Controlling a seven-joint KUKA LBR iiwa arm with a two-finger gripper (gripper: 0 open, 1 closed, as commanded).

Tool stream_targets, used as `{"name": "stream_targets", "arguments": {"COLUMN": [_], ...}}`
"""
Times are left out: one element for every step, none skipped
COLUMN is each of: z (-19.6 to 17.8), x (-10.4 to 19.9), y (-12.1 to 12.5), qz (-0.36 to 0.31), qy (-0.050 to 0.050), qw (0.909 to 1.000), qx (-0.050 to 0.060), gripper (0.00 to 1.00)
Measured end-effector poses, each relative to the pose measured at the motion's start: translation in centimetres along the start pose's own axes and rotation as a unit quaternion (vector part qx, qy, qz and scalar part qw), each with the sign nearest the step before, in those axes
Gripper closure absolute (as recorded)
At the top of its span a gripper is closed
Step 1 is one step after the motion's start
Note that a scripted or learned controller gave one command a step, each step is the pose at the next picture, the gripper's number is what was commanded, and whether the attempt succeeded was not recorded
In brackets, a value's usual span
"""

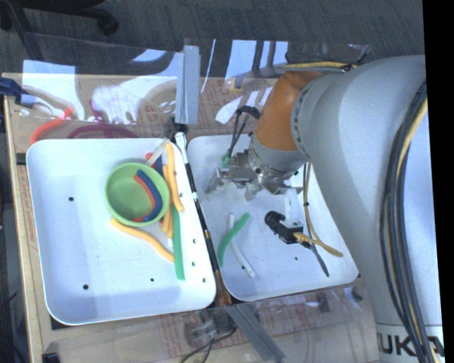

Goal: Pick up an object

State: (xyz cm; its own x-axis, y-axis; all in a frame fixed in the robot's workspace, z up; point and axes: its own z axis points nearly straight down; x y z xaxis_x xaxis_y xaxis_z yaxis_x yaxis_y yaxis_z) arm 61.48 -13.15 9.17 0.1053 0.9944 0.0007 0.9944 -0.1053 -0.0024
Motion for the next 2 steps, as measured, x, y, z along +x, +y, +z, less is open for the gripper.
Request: {"name": "stream_targets", "arguments": {"z": [0.0, -1.3], "x": [-3.4, -3.1], "y": [-5.8, -5.6], "qz": [-0.017, -0.02], "qy": [0.001, 0.004], "qw": [0.9998, 0.9998], "qx": [0.001, -0.001], "gripper": [0.0, 1.0]}}
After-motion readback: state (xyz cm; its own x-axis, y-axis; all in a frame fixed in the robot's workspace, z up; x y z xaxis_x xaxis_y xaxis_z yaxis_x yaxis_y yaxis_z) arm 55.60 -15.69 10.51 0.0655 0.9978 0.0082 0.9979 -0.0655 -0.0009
